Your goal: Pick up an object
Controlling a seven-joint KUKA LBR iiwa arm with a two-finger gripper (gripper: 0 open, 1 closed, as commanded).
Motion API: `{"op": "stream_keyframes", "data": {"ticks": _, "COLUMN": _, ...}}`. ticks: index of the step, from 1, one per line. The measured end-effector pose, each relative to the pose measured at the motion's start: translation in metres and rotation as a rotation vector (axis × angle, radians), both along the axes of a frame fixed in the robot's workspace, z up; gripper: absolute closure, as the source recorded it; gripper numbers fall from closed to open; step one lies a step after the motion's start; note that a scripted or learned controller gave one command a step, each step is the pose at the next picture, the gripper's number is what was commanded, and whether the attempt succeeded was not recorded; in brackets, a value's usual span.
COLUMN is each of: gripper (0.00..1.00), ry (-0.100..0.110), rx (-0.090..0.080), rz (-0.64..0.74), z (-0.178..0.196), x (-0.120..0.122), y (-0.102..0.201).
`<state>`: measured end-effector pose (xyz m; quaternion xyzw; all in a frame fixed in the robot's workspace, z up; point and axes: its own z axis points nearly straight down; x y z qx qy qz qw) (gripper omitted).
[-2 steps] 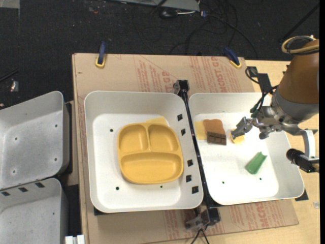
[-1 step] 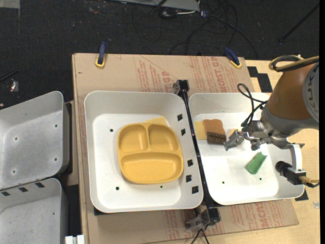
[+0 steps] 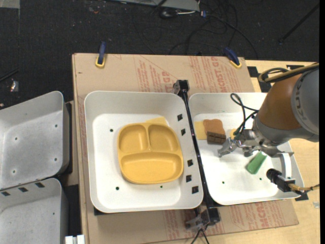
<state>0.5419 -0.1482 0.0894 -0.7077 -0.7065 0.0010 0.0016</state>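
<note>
Reaching low over right bin [image 3: 223,189]

Yellow divided tray [image 3: 150,154] in white left bin [image 3: 96,136], brown block [image 3: 215,130] left of silver gripper [image 3: 227,149], green piece [image 3: 256,163] right of it, white right bin [image 3: 223,187]

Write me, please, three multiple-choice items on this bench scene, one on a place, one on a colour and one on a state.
1. Where does the yellow divided plate lie?
A. in the left bin
B. in the right bin
C. on the cardboard outside the bins

2. What colour is the small block under the arm?
A. red
B. green
C. blue

3. How does the brown block lie in relation to the gripper?
A. clamped between its fingers
B. apart from it, on the bin floor
C. lifted above the bin

Answers: 1 A, the plate fills the left bin. 2 B, it shows bright green. 3 B, it rests on the right bin floor beyond the fingertips.
</note>
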Motion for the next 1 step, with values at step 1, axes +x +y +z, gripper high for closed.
{"op": "stream_keyframes", "data": {"ticks": 1, "gripper": 1.0, "ry": -0.004, "rx": -0.001, "rz": -0.001, "z": 0.0128, "x": 0.001, "y": -0.0001}}
